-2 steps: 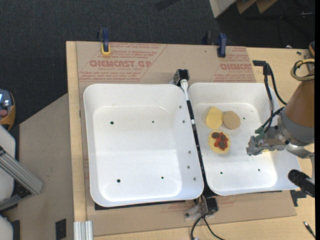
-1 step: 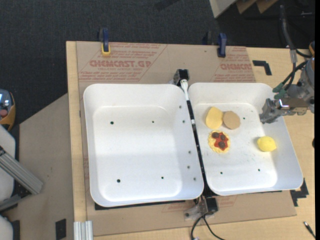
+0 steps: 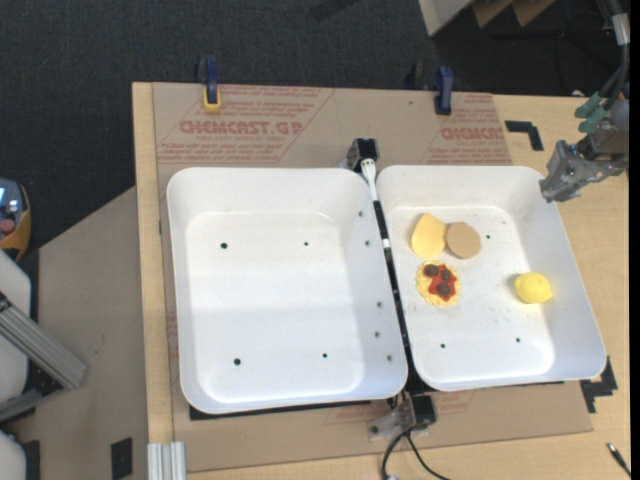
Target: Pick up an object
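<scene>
Surface [image 3: 300, 118]: brown board lettered in red, fixed at its far edge by two blue clamps [image 3: 209, 80], presumably so it cannot shift under the arm.

Left bin [image 3: 190, 218]: shallow, white, dotted with small dark marks on its floor. It lies edge to edge with its neighbour, the two joined along a black strip.

Right bin [image 3: 560, 268]: same make; carries every candidate for the pick, all loose on the floor and well within the arm's side of the rig.

Hand [image 3: 562, 180]: grey, at the far right corner of the right bin, over its rim. Nothing is seen in it; whether it is released or clenched cannot be told at this size. It stands well apart from all four items.

Items, largest to smallest:
- Yellow slice [image 3: 428, 235], lying flat, touching the next.
- Tan disc [image 3: 463, 240], flat, just beside the slice.
- Round pastry with red filling [image 3: 440, 284], just in front of that pair.
- Yellow lemon-like ball [image 3: 534, 288], alone, nearest the hand, and judged the easiest target because it is free on all sides.
</scene>
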`<act>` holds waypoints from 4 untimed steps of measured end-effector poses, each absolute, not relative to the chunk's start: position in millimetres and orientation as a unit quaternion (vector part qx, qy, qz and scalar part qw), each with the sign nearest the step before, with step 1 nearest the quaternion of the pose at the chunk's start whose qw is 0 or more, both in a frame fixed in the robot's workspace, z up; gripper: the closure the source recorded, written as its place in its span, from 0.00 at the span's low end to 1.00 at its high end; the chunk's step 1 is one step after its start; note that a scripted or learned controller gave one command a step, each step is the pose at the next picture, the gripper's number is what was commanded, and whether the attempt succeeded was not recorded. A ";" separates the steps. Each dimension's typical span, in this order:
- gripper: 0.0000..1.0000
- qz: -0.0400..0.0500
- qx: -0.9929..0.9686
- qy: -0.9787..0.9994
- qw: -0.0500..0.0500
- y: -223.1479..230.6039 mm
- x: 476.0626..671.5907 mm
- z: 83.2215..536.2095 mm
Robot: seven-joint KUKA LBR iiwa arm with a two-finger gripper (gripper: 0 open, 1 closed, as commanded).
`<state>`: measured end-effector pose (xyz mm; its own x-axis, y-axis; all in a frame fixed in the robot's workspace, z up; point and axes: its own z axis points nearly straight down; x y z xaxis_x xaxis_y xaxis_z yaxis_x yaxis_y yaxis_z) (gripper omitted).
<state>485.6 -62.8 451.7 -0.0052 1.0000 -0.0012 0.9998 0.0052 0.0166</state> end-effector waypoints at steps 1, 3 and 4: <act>1.00 0.000 0.706 0.708 0.000 -37.1 479.3 447.0; 1.00 0.002 0.707 0.708 0.003 2.4 480.3 501.8; 1.00 0.003 0.707 0.708 0.004 2.7 481.0 512.2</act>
